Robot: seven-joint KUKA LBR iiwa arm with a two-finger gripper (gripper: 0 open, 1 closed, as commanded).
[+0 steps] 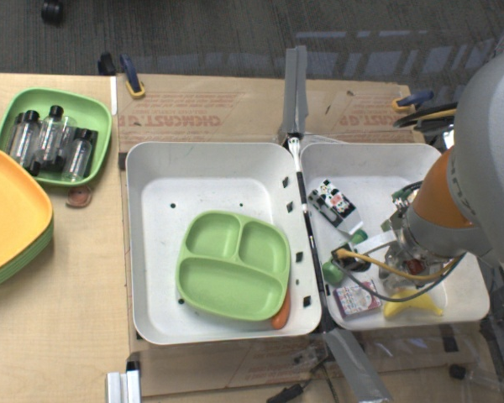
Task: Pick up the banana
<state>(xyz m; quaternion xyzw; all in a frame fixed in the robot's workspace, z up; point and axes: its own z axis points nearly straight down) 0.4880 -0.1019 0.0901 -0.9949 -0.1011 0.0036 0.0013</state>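
Grey arm [487, 133] looms highest, reaching in from the right, orange band above the wrist. Gripper [403, 265] hangs low over the near half of the right bin [378, 170]; whether it is apart or closed cannot be told, as wrist and cables mask it. Banana [416, 309] lies flat on the bin floor just beside the gripper on the near side, close to the front wall, apparently not gripped. Judged step: final approach, grasp not yet made. Next move calls for a short shift toward the front wall, then a descent astride the fruit. Pink packet [355, 299] sits just left of the banana; a black-and-white spotted toy [332, 200] lies farther back. Left bin [151, 191] holds a green divided plate [235, 263].
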